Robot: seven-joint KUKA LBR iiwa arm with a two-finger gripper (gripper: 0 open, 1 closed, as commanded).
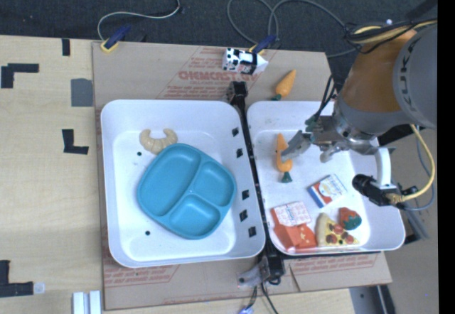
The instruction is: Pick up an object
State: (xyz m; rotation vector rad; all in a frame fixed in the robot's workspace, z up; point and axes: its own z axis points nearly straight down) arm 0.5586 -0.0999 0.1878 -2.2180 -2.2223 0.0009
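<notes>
The gripper (307, 141) sits over the right bin (264, 121) with its fingers apart and nothing between them, one tip just beside the toy carrot (282, 153) that lies near the bin's left wall, well clear of the small card (326, 190), the red box (293, 224) and the pizza slice (338, 227) down at the front. That carrot looks like light, stiff plastic, probably a bit slick and tapered, so I'd pinch it across the fat orange middle rather than the green stem end, or it could easily squirt out sideways.
</notes>
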